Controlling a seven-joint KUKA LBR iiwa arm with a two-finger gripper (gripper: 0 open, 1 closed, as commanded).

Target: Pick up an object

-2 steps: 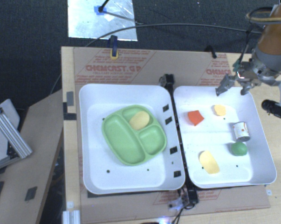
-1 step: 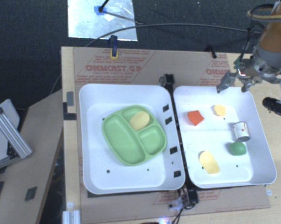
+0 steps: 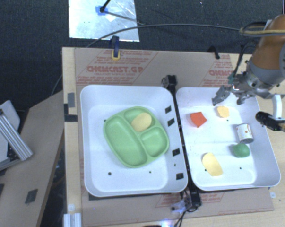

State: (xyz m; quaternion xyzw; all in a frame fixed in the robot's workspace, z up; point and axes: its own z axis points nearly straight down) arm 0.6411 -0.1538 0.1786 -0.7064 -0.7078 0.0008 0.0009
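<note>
Bench [image 3: 33,141] tan; dark carpet [image 3: 29,41] behind; two white bins [image 3: 99,174].

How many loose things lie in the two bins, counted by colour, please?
Yellow: 3 (one on the green tray, at; a long one; a small pale one)
Orange: 1, a block
Green: 1, a ball
Silver: 1, a can
Total: 6
</note>
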